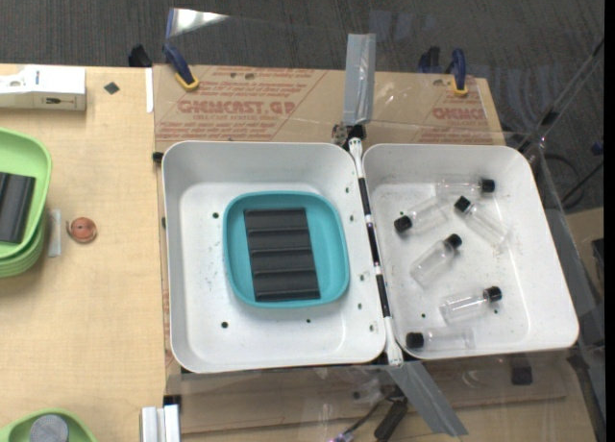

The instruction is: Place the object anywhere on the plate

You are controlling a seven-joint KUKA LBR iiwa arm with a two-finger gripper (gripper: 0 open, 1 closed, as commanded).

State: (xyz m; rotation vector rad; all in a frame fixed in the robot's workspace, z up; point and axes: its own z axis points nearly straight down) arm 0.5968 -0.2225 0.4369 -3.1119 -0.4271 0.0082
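1. Clear vials [437, 257], black-capped, lying scattered in right bin [538, 238]; teal plate [332, 238] in left bin [192, 238].
2. Fingers: cannot tell state.
3. Risk: slick round vials likely to roll or slip from grasp; glare hampers targeting.

The wooden bench [86, 334] carries a cardboard sheet [288, 104] printed with red lettering, which I take as the landmark. Clamped to its far edge are 2 clips with orange tips, one at the left corner [180, 73] and one at the right corner [457, 80], and a grey strip [359, 85] stands up from its middle. Left of the cardboard lie a white box [40, 89], a small dark square [111, 88], a green tray [21, 205] holding a dark block [13, 207], a small round reddish piece [83, 230] and, nearest the camera, a green lidded container [46, 428].
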